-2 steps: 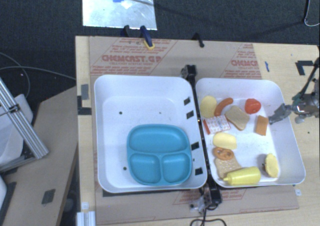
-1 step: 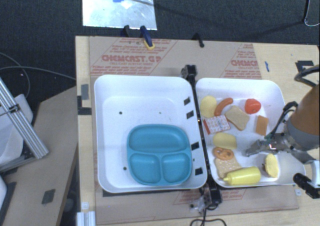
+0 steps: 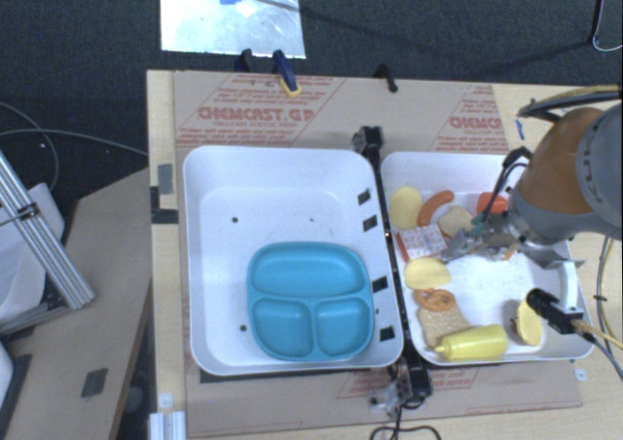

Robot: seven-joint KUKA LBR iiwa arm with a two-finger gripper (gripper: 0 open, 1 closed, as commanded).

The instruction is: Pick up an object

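Blue plate [image 3: 310,300], three sections, sits at the near end of the left bin [image 3: 282,185], nothing on it. All the pickable stuff is in the right bin [image 3: 487,282], crowded along its left wall.

Back to front down that wall: a yellow lump [image 3: 406,204], a sausage [image 3: 438,201] just beside it, a flat packet [image 3: 419,238] with red print, a pale yellow piece [image 3: 426,273], a round cracker [image 3: 436,300], then a yellow bottle [image 3: 474,342] lying on its side at the near rim.

The gripper [image 3: 462,245] hangs low mid-bin, tip pointing left, right at the packet's edge and just below a beige piece [image 3: 454,221]. My guess is the packet is the target. Can't tell whether the jaws are released or clenched, since the tip blurs into the clutter.

Handling, as a guess: the packet looks thin, light and floppy and lies flat, so it would be hard to pinch from above; an edge or corner is the best bet. The toy foods look like light, smooth plastic. The beige piece or the sausage would be easier, taken across the narrow middle.

Hard to read: whether the tip touches the packet or the beige piece. A red bit [image 3: 493,202] is part-hidden behind the wrist. The arm [image 3: 574,175] covers the bin's right rear corner. A yellow half piece [image 3: 529,324] at front right is too small to identify.
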